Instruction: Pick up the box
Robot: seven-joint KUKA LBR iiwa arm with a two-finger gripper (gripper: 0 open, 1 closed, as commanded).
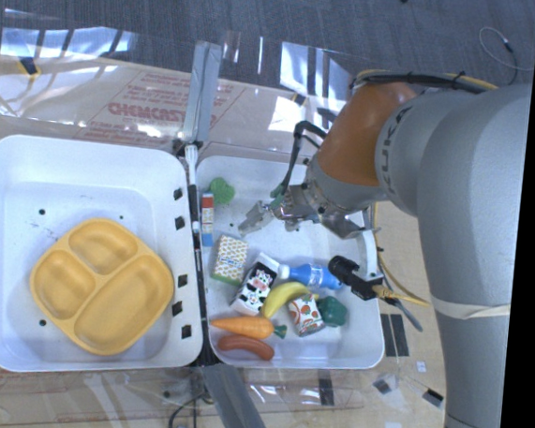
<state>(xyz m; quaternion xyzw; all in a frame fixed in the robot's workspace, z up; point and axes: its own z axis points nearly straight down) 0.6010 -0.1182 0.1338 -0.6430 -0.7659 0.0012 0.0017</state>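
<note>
A: Colours? The bins [28, 162] are white, the tray [101, 285] yellow.

B: The box [229, 258] has a pale green check; the carton [258, 287] is white with black cow spots.

A: Yellow banana [284, 297], orange carrot [243, 326], reddish sausage [246, 347], blue bottle [313, 277], and the arm [461, 161] grey with orange

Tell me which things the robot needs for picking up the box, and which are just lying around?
Needed:
the box
the gripper

Just lying around:
the yellow tray
the carrot
the sausage
the banana
the cow-print carton
the blue bottle
</note>
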